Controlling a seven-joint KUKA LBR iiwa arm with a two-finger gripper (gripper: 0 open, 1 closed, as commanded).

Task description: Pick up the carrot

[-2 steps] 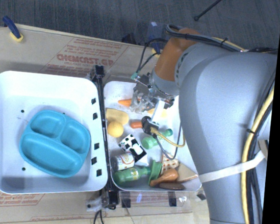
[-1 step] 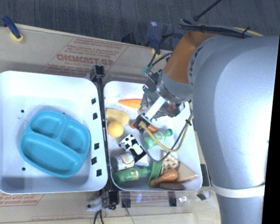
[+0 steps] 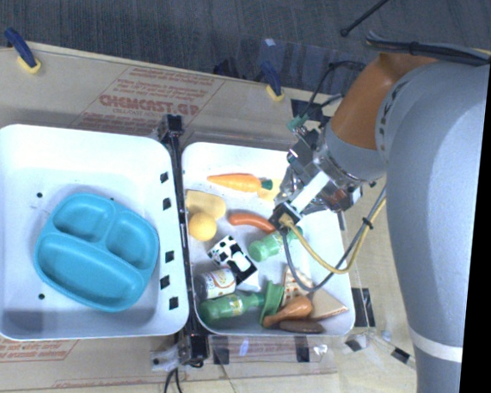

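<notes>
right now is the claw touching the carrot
Apart. The camera view shows a strip of white bin floor between the carrot, lying near the right bin's far wall, and the claw, which hangs to its right.

Red "CHEMCAST GP" print on the brown protective sheet [image 3: 143, 95] behind the bins, smaller lines unreadable.

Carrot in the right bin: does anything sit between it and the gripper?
Nothing visible does. The orange carrot with a green tip lies uncovered at the bin's far end, and the gripper hangs just beside its green end.
</notes>
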